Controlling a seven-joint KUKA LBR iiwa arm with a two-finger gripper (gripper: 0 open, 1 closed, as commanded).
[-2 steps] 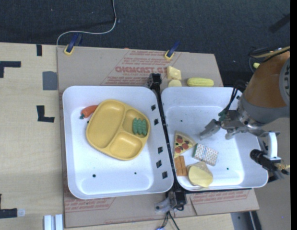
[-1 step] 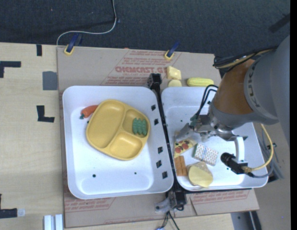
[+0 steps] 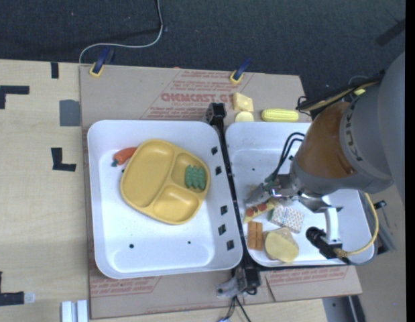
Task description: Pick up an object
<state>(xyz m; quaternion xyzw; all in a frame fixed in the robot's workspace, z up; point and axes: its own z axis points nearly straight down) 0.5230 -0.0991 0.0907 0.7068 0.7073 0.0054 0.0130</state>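
Reaching into the right bin (image 3: pixel 341 146), the gripper (image 3: pixel 262 193) hangs over small toy foods: a checkered packet (image 3: pixel 287 217), a pale round piece (image 3: pixel 281 245), a brown bar (image 3: pixel 255 235). They look light and rigid, best pinched across narrow sides. Whether the gripper grasps anything I cannot tell; the arm (image 3: pixel 328 153) hides its wrist.

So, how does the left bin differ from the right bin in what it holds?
The left bin holds a yellow tray with a green item in one compartment, and an orange piece beside the tray; the right bin holds small loose items and the arm reaching in. Both bins are white and shallow.
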